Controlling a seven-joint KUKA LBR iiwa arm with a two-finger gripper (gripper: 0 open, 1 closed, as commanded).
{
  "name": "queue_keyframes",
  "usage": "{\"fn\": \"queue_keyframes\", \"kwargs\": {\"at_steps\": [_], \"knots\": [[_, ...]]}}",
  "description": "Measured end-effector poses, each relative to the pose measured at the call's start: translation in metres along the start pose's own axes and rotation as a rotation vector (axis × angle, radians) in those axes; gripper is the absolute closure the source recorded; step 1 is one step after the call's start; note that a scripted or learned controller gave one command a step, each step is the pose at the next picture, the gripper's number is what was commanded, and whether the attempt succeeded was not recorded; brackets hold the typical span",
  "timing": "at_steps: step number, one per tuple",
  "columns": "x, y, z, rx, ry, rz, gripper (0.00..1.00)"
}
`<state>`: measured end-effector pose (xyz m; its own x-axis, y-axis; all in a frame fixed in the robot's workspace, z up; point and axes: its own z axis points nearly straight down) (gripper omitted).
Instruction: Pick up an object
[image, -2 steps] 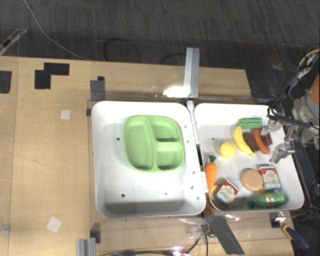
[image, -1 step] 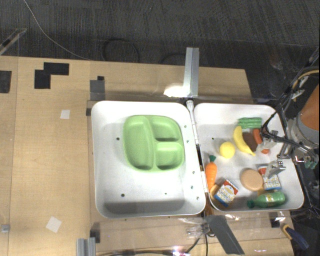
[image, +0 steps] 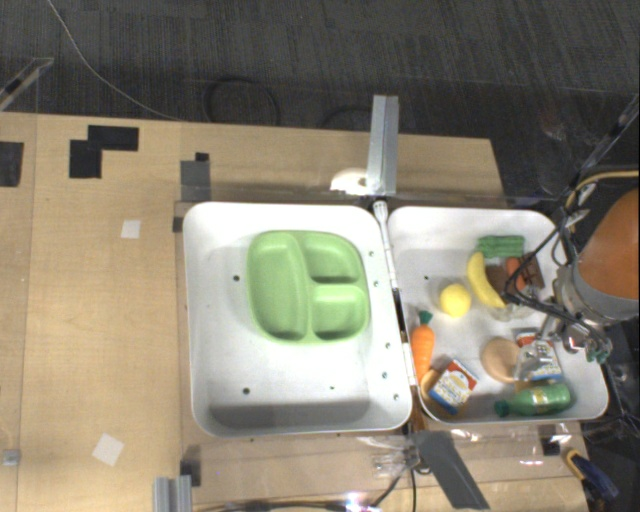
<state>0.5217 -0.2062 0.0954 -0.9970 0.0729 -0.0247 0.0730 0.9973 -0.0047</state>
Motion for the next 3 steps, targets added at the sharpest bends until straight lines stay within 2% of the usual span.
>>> {"fn": "queue_keyframes", "kwargs": {"at_steps": [1, 2, 3], "knots": [[0.02, 0.0, -0.004, 0.002, -0.02, -0.009, 0.0], [0.029, 0.041, 0.0, 0.002, -0.003, 0.067, 0.0], [0.033, 0.087, 0.001, 0.0, -0.001, 0.199, 0.0]]}}
